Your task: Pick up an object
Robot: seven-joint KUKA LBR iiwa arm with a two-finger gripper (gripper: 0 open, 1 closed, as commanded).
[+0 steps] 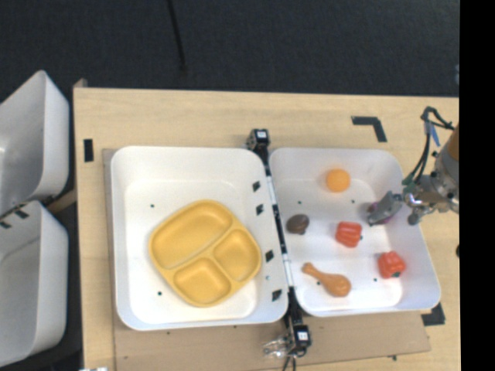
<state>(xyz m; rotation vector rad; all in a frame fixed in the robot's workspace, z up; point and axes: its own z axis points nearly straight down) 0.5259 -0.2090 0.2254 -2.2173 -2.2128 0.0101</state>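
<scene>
While the gripper hovered over the right bin — whether wide or narrow I could not tell — the red pepper lay just beside, wanting a centred, vertical descent.

yellow divided tray | in left bin | wooden bench

You've got the arm's end at the view's right edge: pincer is grey metal w/ darker grey fingers, angular & blocky. Behind it a pale silver-grey wrist block, w/ a bit of orange-brown showing above at the edge. Thin dark cables w/ a blue section loop up above the wrist. Markings & screws too small to tell.
</scene>
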